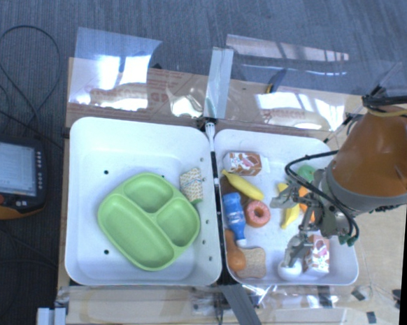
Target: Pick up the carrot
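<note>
Right bin [222, 147], lower centre-right of frame, is crowded: 2 bananas [243, 185] [290, 215], 1 blue bottle [233, 212], 1 pink donut [258, 213], 1 snack pack [243, 162], 1 bread slice [254, 262], 1 small carton [319, 257], 1 white round item [290, 270].

Left bin [93, 142] holds 1 green divided plate [150, 221] and 1 corn cob [192, 185].

Carrot [233, 252] lies at right bin's lower left, touching bread slice, just below bottle.

Gripper [296, 253] hangs at lower right of right bin, beside carton, apart from carrot w/ bread between. Finger state: cannot tell.
</note>
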`<state>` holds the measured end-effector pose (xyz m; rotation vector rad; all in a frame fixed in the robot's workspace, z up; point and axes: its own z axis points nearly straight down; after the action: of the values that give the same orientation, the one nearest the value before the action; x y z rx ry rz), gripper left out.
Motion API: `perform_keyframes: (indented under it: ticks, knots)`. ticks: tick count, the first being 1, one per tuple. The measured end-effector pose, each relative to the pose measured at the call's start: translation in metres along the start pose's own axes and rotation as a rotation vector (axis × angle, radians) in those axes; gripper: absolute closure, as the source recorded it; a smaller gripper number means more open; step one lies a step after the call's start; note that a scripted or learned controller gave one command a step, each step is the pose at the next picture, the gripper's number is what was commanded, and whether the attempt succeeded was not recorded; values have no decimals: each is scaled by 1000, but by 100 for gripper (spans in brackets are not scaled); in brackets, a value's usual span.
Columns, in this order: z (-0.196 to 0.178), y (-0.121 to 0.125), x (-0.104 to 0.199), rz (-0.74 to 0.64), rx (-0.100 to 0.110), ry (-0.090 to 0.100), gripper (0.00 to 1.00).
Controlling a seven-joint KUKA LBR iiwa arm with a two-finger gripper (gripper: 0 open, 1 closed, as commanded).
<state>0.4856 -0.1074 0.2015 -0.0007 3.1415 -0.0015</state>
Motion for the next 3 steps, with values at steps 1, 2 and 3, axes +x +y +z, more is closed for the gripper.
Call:
perform_keyframes:
  ticks: [1,2,3]
  knots:
    - [107,-33,-43,-52,1,-2,0]
    - [30,-52,-86,253,1,-6,0]
    - [113,-103,-111,210,2,-10,0]
